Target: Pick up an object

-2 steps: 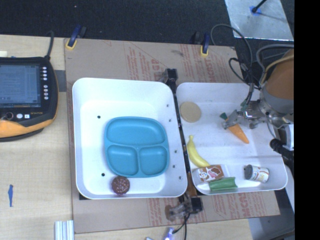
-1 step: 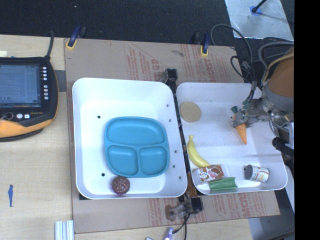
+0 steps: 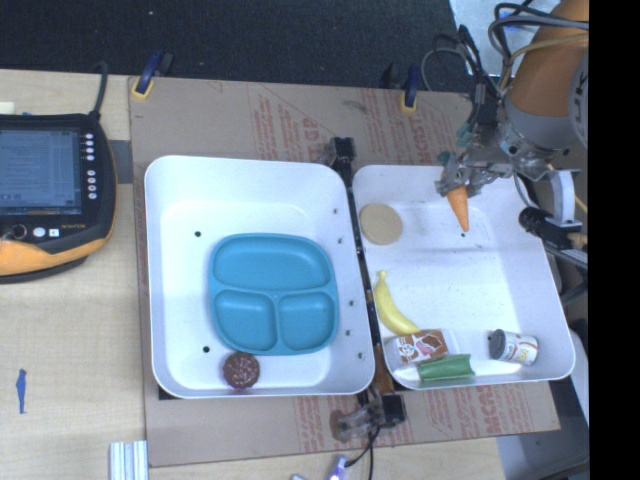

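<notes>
While the arm (image 3: 545, 78) reaches in from the right over the far end of the right bin (image 3: 520, 288), its gripper (image 3: 462, 180) is clamped on the broad top of an orange carrot (image 3: 459, 208). The carrot hangs between the fingers with its long axis close to upright, blunt end up in the grip and pointed tip aimed down at the bin floor; it looks clear of the floor, above the bin's far part.

Left of it on the floor lies a round tan disc (image 3: 381, 224). Nearer the front, a banana (image 3: 392, 309) lies beside the wall between the bins, its length running from back to front with a curve. Along the front wall sit a small printed packet (image 3: 418, 347), a green piece (image 3: 444, 370) just in front of it, and a little bottle (image 3: 513, 347) on its side towards the right corner.

The left bin (image 3: 180, 268) holds a blue divided tray (image 3: 272, 293) and a dark round item (image 3: 241, 370) at the front. A tablet (image 3: 45, 193) rests on the bench to the left.
</notes>
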Motion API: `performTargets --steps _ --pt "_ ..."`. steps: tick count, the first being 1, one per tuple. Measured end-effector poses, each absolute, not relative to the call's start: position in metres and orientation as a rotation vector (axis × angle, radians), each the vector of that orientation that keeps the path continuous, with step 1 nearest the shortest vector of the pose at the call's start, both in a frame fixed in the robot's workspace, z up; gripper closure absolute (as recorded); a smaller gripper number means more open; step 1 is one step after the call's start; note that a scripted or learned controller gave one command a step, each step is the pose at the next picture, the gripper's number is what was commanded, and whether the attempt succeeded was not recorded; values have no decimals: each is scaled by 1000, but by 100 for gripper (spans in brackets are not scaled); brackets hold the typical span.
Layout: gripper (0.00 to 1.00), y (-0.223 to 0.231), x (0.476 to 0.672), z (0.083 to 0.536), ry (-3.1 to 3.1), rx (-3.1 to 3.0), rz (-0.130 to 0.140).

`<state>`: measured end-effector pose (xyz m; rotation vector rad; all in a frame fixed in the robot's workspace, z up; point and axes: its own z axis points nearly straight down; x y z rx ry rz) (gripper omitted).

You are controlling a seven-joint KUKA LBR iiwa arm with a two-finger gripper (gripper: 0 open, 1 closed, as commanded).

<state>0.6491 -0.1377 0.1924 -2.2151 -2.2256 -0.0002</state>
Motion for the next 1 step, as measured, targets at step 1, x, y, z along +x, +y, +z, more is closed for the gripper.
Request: performTargets --steps 1 --pt "100 -88 588 200 -2227 -2212 6"
